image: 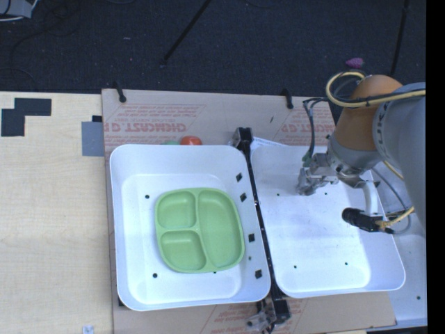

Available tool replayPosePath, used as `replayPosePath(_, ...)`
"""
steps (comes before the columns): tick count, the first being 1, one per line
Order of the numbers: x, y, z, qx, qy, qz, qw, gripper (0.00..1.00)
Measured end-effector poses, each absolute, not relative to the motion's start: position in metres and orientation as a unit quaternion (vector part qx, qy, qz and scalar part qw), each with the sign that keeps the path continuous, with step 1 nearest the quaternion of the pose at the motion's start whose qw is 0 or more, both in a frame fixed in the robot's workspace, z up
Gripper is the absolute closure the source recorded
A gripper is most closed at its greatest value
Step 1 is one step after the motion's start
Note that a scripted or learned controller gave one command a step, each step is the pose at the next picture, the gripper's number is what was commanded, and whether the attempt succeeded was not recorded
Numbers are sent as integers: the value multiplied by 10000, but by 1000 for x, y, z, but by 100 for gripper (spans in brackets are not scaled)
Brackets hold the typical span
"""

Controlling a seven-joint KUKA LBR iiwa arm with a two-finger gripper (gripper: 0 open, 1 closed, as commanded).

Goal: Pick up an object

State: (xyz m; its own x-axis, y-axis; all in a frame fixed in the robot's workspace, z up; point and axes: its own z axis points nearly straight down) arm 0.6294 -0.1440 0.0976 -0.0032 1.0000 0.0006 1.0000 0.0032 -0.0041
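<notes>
A light green plate (199, 229) with three compartments lies flat in the left white bin (132, 186). My gripper (310, 184) hangs low over the far part of the right white bin (327, 270), close to its back wall and well to the right of the plate. The grey arm with its orange band (368, 120) comes in from the right above it. I see nothing held at the gripper's tip.
A small red object (190, 141) with a bit of green beside it sits on the cardboard just behind the left bin's back rim. A black divider (256, 214) runs between the two bins. Cables and a black fitting (361, 218) hang off the arm over the right bin.
</notes>
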Motion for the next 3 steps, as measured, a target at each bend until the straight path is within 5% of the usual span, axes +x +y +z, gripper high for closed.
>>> replayPosePath(3,644,-144,232,-7062,-7080,-7,-12,100)
